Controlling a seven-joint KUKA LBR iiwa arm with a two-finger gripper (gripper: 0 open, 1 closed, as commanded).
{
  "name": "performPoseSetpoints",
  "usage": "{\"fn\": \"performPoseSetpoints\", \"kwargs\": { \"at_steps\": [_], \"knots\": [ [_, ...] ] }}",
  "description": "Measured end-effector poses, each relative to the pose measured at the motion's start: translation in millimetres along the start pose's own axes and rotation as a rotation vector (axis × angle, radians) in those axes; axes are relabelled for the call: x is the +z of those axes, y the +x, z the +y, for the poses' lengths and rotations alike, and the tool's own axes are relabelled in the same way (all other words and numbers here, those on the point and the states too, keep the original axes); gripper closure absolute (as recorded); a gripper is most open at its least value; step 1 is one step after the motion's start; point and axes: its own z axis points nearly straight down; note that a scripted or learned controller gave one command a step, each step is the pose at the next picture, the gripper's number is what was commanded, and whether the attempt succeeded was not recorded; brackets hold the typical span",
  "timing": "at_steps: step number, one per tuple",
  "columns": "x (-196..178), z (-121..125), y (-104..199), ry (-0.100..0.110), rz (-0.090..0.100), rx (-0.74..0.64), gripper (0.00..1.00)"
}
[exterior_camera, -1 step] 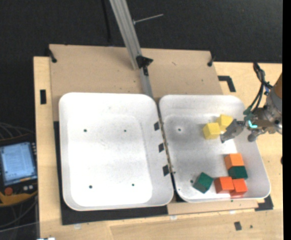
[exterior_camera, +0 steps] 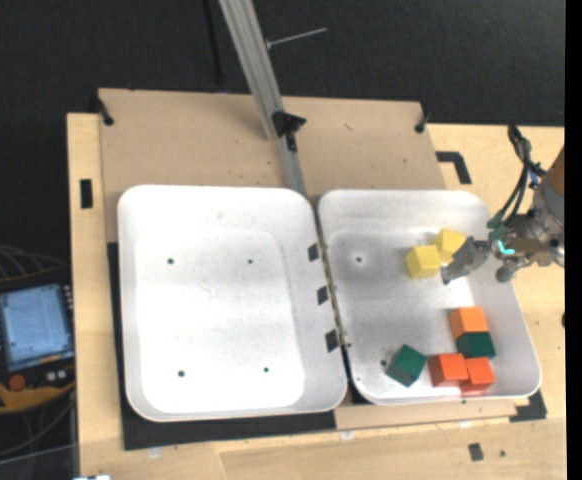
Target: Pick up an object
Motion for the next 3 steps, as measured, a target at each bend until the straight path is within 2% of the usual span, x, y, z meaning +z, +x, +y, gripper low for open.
{"fn": "performPoseSetpoints", "kwargs": {
  "at_steps": [1, 3],
  "knots": [
    [57.8, 8.6, 0.3, 0.006, -0.001, 0.002, 0.0],
    [174.2, 0.7, 8.2, 0.008, 0.0, 0.002, 0.0]
  ]
}}
